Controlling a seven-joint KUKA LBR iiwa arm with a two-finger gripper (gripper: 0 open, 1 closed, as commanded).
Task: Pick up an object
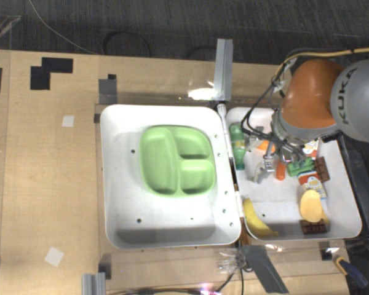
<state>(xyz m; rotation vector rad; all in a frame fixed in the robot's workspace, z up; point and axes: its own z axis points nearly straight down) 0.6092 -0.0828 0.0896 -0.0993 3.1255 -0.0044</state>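
Observation:
The right white bin [350, 208] holds several small items. A green bottle [236, 143] lies along its left wall, and a yellow banana [256, 220] rests in the front left corner. A yellow lemon-like piece [312, 206] sits beside a brown chocolate bar [313, 227]. My gripper [265, 166] hangs low over the middle of this bin, below the orange band [307, 94]. A small orange-red item [280, 170] lies just right of the gripper, and a green piece [302, 166] lies past that. Nothing visibly sits in the gripper.
In the left white bin [120, 220] lies a green divided plate [175, 160]. Another brown bar [322, 168] sits near the right bin's right side. A grey post [223, 69] stands behind the wall between the bins. The arm covers the right bin's back part.

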